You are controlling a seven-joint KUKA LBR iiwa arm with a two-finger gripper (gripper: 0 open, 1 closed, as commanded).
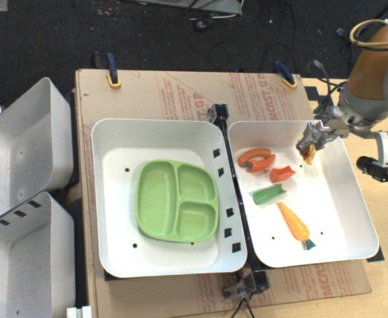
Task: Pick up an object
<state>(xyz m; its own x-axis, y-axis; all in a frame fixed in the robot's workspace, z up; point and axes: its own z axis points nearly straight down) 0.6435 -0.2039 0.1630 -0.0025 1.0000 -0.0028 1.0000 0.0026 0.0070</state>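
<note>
My gripper (310, 148) hangs over the far right part of the right bin (353, 197), reaching in from the right. A small yellow-brown object (307, 154) sits between its fingertips, and the gripper is shut on it, slightly above the bin floor. To the left of it, on the bin floor, lie an orange-red curved piece (256, 158), a small red piece (282, 173), a green block (268, 195) and an orange carrot (294, 222) with a green tip.
The left bin (114, 244) holds a light green divided plate (178, 201). A black divider (230, 177) runs between the bins. Two more white bins (21, 151) stand off the bench at the left. Clamps (113, 71) pin the cardboard at the back.
</note>
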